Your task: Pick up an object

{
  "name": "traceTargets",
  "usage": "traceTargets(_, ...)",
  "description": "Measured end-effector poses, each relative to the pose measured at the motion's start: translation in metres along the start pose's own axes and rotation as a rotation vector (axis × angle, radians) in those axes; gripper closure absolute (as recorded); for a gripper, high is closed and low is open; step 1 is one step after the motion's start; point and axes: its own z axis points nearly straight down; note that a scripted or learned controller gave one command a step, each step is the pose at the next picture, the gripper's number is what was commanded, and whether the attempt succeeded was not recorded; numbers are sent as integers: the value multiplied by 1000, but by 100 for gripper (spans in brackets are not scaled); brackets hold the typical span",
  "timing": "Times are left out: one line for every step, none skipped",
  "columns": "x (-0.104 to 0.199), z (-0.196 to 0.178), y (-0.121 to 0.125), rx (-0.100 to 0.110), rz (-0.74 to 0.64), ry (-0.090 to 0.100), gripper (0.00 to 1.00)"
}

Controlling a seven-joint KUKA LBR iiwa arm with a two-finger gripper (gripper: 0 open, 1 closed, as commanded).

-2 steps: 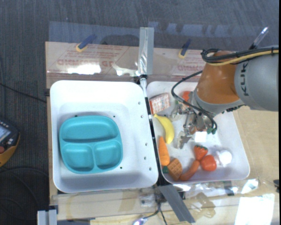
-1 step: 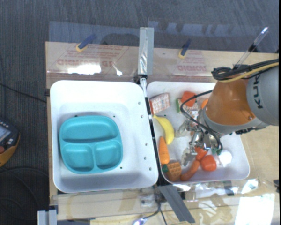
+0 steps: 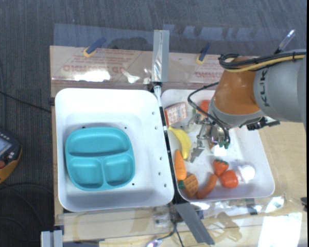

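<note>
The gripper [image 3: 200, 147] hangs low in the right white plastic bin [image 3: 262, 161], its fingers slightly apart and holding nothing, just beside the curved yellow plastic banana [image 3: 183, 140]. That toy looks light, stiff and slick; grasping across its narrow middle seems safest.

Two glossy white plastic bins sit side by side; the left white bin [image 3: 108, 99] holds a turquoise plastic tray with three compartments [image 3: 99, 156]. In the right white bin [image 3: 260, 161] lie a yellow toy banana [image 3: 182, 140], an orange toy carrot [image 3: 180, 165], a tan ridged bread-like piece [image 3: 190, 182], a reddish-brown toy sausage [image 3: 206, 186], a red toy tomato [image 3: 228, 178] and a white rounded piece [image 3: 246, 173]. The grey metal arm wears an orange band [image 3: 237, 89]. The pale brown worktop [image 3: 293, 153] stands over dark grey carpet [image 3: 20, 45].
</note>
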Motion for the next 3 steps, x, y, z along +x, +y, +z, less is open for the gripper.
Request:
traceTargets(-2, -11, 0, 3, -1, -5, 100)
traceTargets(-5, -32, -87, 2, 118, 13, 100)
traceTargets(-45, -1, -75, 3, 401, -1, 100)
